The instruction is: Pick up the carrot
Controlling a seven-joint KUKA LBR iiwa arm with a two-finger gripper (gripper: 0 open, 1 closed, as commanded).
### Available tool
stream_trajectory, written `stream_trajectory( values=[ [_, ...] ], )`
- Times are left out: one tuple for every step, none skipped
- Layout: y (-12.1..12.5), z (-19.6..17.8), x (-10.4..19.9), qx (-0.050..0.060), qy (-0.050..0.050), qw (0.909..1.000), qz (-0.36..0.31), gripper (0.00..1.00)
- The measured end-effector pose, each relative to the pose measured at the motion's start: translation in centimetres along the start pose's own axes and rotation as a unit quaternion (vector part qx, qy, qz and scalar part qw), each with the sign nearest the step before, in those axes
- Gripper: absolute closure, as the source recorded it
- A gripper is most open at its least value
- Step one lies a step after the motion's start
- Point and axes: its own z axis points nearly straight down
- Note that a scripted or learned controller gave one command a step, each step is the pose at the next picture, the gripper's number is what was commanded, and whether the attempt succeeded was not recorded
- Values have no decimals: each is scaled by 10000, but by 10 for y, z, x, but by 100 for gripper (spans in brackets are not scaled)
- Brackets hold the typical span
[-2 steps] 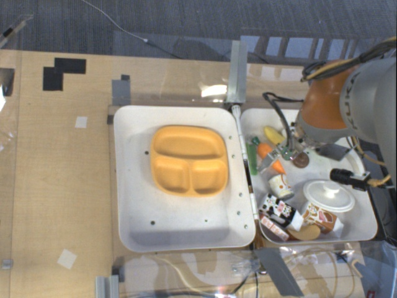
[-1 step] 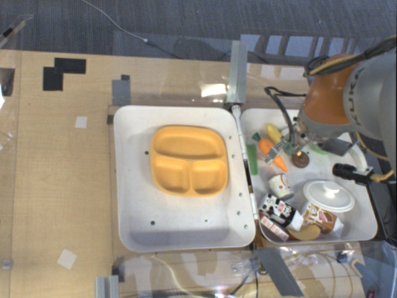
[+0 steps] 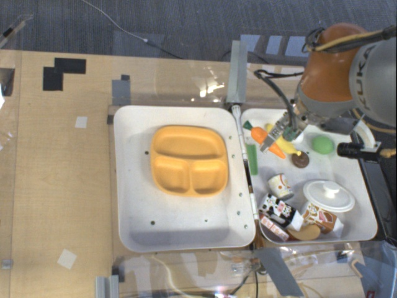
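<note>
**Orange carrot under the end effector in the right bin**

Wooden bench carries two white bins side by side. Left bin holds a yellow divided tray. Right bin is crowded (toys mostly): a white lidded pot, a cow-patterned carton, a small cup, a green ball, a brown ball. Grey arm reaches in from the right. Its end effector sits low over the carrot near the bin's upper left corner; whether its grip is wide or narrow I cannot tell.
</note>
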Motion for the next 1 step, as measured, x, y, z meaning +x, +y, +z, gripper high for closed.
stream_trajectory(
  values=[
    [33, 5, 54, 20, 44, 9776, -2105, 100]
  ],
)
